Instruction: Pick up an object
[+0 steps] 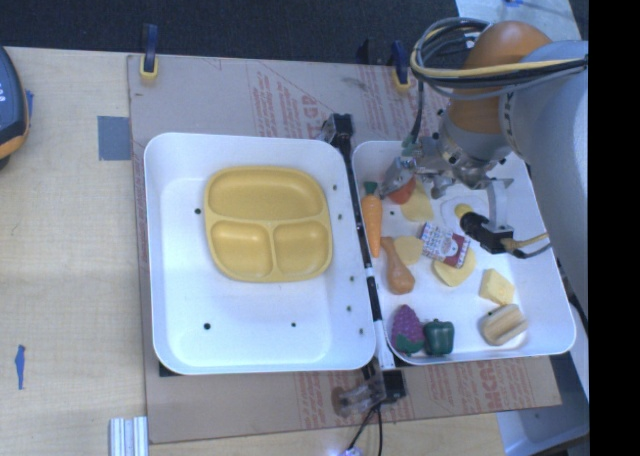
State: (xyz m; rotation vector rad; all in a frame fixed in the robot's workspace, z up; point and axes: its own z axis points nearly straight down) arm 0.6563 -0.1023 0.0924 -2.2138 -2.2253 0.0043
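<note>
Watching the gripper (437, 169) hang low over the upper part of the right bin (545, 344), I read it as lining up on the toy food there, perhaps the carrot (371, 224); its state I cannot tell.

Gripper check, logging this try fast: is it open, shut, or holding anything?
Gripper: cannot be told; it sits low over the toy food at the right bin's far end.
</note>
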